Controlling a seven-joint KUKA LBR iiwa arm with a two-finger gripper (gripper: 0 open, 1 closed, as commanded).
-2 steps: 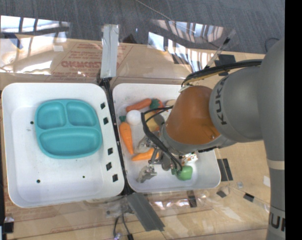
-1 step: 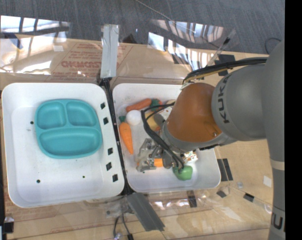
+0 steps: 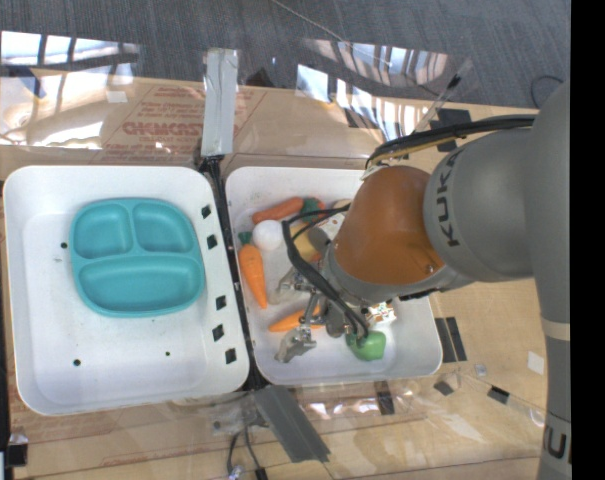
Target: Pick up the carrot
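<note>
Carrot (image 3: 253, 274) lies in the right bin (image 3: 422, 353), hard against its left wall, long axis running near to far. The gripper (image 3: 300, 344) hangs just right of it and nearer the camera, fingers slightly spread on nothing. A second carrot (image 3: 278, 210) lies farther back.

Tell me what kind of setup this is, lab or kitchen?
Most likely a robot lab bench, not a kitchen: a KUKA arm reaches over two white bins, one holding toy-like food such as a carrot, the other a teal divided plate.
</note>
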